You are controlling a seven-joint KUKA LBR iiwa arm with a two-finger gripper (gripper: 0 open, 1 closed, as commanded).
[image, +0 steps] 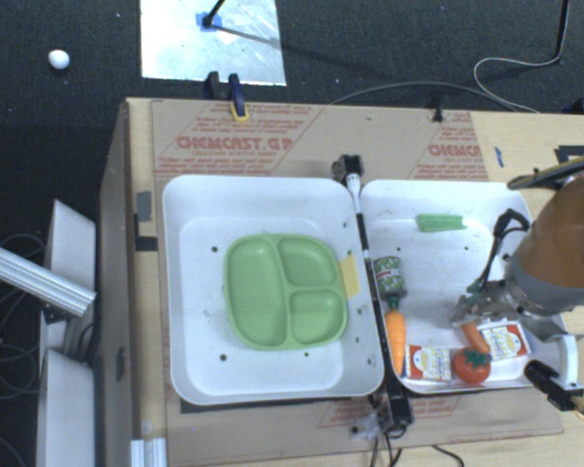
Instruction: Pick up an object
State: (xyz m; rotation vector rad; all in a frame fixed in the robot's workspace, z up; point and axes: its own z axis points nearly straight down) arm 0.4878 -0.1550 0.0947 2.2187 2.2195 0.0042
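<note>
Nearest the camera, along the front wall of the right-hand shallow white bin (438,212), lie a small flat carton printed red and white (430,362), a round red toy tomato with a green stalk (472,366), and a second red-and-white carton (507,340) just behind the tomato. An orange toy carrot (395,336) rests lengthwise beside the divider between the bins, with a small dark-labelled can (388,276) just behind it. A flat green block (439,223) sits apart near the back of this bin. The left-hand white bin (190,222) bears a pale green plastic plate with three compartments (284,292).

The grey arm's two-finger gripper (480,306) hangs low over the right bin, close above a small orange piece (475,338) that lies between the tomato and the second carton. Whether its pincer stands apart or together I cannot tell; the wrist hides it from this angle, and nothing shows as held.

By my judgement the step in hand is the approach or descent onto a target in that front cluster. The next move calls for settling on one thing among close neighbours, then closing and lifting straight up without dragging the tomato or cartons along.
</note>
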